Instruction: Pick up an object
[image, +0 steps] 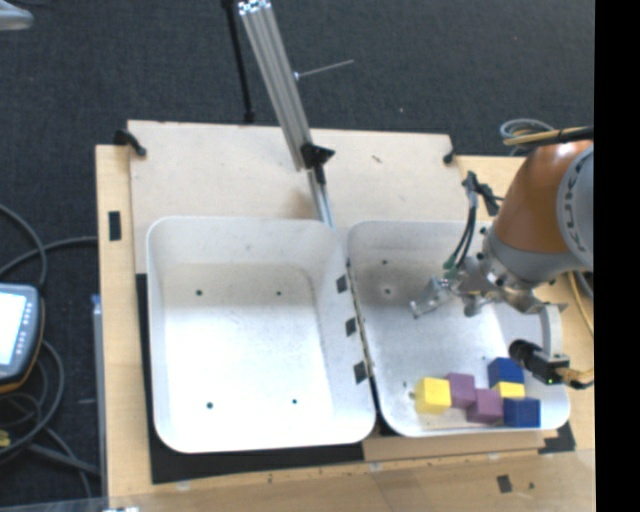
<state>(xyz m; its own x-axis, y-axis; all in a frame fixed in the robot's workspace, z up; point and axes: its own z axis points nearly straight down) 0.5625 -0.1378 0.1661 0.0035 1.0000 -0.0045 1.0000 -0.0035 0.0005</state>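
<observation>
the pincer hangs over bare floor of the right bin, apart from the cornered blocks; its opening i cannot tell.

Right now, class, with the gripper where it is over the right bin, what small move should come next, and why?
Probably shift the gripper toward the near end of the right bin: the yellow block and the purple and blue blocks lie clustered there, while the gripper hangs over bare floor further back.

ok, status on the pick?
End effector above right bin, nothing seen in it. Blocks clustered at bin's near edge, untouched. Nothing in the way.
</observation>
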